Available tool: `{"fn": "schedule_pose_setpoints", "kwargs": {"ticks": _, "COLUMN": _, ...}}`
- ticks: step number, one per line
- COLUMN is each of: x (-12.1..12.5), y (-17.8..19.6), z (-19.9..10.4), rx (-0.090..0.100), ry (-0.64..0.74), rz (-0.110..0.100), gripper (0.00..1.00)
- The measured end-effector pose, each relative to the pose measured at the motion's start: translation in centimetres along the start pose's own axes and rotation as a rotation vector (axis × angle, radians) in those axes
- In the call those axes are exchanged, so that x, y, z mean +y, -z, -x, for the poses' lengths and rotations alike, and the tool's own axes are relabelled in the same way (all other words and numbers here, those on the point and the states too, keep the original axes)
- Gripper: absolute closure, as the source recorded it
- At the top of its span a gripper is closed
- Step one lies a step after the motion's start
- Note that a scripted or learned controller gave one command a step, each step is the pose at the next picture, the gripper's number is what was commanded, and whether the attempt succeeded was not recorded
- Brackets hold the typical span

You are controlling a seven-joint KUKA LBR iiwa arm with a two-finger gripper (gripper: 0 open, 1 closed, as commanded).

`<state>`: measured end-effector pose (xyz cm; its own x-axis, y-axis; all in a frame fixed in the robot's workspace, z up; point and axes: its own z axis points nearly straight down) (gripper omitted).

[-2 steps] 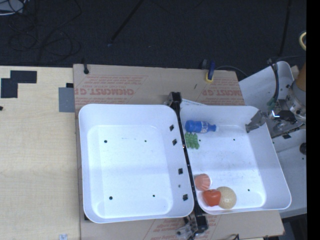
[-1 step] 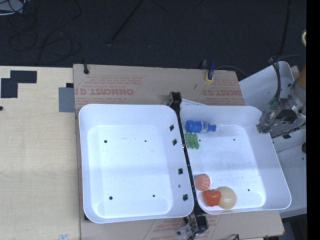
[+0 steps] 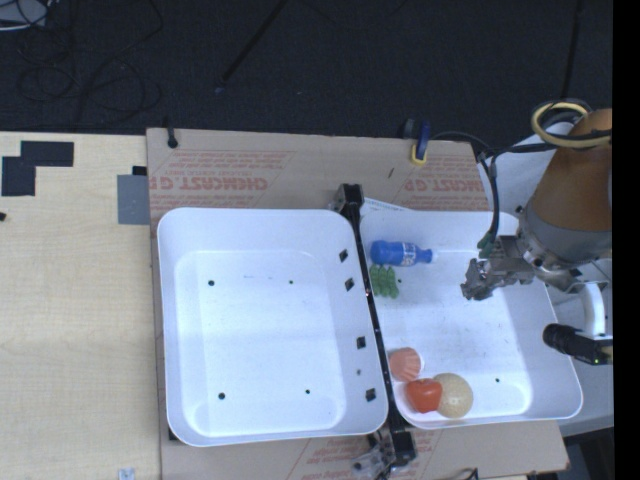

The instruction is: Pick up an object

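Note:
In the right bin (image 3: 520, 388) a blue bottle with a white label (image 3: 399, 254) lies on its side near the back left corner, and a small green object (image 3: 385, 283) sits just below it. At the bin's front left lie a peach-coloured round piece (image 3: 404, 363), a red tomato-like piece (image 3: 425, 395) and a pale yellow ball (image 3: 454, 395), close together. My gripper (image 3: 478, 283) hovers over the right part of this bin, well right of the bottle, with nothing visible between its fingers.
The left bin (image 3: 260, 408) adjoins the right one along a black divider (image 3: 362, 298). Cardboard lies under both bins. The arm's orange band (image 3: 580, 173) and cables rise at the right. Wooden bench stretches to the left.

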<state>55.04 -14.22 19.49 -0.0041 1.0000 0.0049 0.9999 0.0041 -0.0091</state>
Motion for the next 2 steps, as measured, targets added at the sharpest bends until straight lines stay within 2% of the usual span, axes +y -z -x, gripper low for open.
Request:
{"fn": "schedule_pose_setpoints", "kwargs": {"ticks": 1, "x": -3.89, "y": -0.95, "z": -7.85, "rx": 0.000, "ry": 0.001, "rz": 0.001, "gripper": 1.00}}
{"fn": "schedule_pose_setpoints", "kwargs": {"ticks": 2, "x": -3.73, "y": -0.86, "z": -7.42, "rx": -0.004, "ry": -0.005, "rz": 0.005, "gripper": 0.00}}
